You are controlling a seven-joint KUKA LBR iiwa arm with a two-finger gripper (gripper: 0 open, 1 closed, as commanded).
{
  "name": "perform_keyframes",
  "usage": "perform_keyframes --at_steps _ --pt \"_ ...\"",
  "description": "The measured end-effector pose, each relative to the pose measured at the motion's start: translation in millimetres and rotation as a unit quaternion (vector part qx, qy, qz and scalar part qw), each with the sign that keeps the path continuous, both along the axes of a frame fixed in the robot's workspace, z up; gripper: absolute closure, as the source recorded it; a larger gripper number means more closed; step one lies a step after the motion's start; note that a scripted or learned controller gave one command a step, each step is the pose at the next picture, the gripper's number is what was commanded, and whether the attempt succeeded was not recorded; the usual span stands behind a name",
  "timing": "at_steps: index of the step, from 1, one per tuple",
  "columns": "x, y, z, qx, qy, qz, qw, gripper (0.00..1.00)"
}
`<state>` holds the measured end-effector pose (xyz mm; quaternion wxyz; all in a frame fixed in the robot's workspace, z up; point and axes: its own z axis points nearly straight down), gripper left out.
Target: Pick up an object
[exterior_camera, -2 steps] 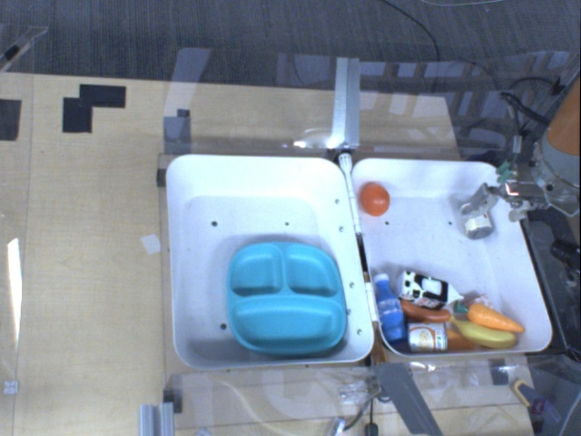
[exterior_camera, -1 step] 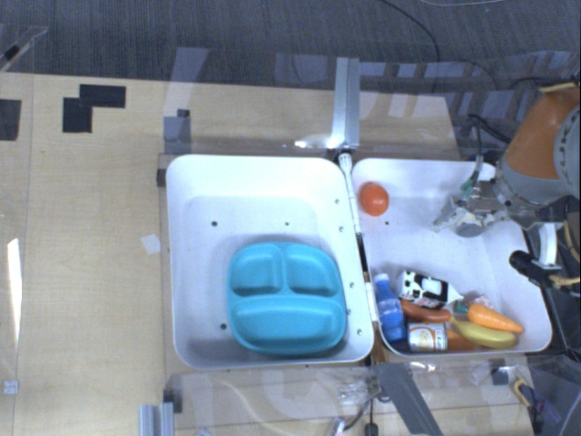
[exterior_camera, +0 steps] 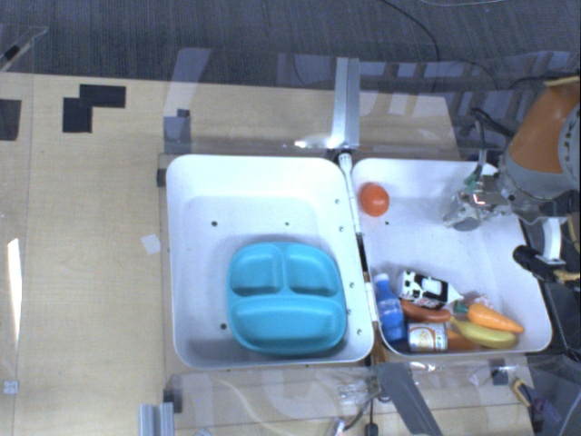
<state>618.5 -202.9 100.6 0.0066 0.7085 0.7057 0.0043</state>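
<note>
The right bin (exterior_camera: pixel 508 252) holds an orange ball (exterior_camera: pixel 374 199) near its far left corner. A pile lies along the bin's near edge: a blue bottle (exterior_camera: pixel 389 308), a black and white toy (exterior_camera: pixel 425 289), a sausage (exterior_camera: pixel 427 313), a small can (exterior_camera: pixel 425 338), a carrot (exterior_camera: pixel 493 317) and a banana (exterior_camera: pixel 484 335). My gripper (exterior_camera: pixel 468 209) hangs over the far right part of this bin, well apart from the ball and the pile. Nothing shows between its fingers, and their spread is unclear.
The left bin (exterior_camera: pixel 195 243) carries a blue divided tray (exterior_camera: pixel 286 299). A metal post (exterior_camera: pixel 346 107) stands behind the wall where the two bins meet. The arm's grey and orange wrist (exterior_camera: pixel 545 148) enters from the right. Cables lie near the bench's front edge.
</note>
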Motion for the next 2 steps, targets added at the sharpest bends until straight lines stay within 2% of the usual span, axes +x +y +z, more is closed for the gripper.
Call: perform_keyframes --at_steps 1,2 --pt "52 48 139 -0.0016 0.003 0.184 0.9829 1.0" --pt "52 23 110 -0.0003 0.005 0.113 0.9935 1.0"
